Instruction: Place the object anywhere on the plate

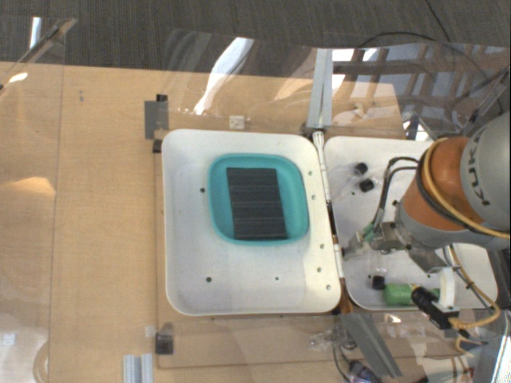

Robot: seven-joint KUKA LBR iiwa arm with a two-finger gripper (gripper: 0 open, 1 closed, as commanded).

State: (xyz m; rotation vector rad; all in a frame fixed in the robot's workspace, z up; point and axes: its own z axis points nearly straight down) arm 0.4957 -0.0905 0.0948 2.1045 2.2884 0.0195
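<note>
The green object [397, 294] lies at the near edge of the right bin [351, 154], beside a small black piece [377, 280]. The grey arm [455, 190] hangs above this bin; whether its gripper's fingers are open or closed cannot be told. The teal plate [297, 206], bearing a dark slatted insert [256, 203], sits in the left bin [184, 238], well apart. Judged step: grasp. Descend centred over the green object, close squarely, then lift clear of the divider before crossing left.

Partial dark lettering, perhaps "KU", marks the grey arm [489, 174].
</note>
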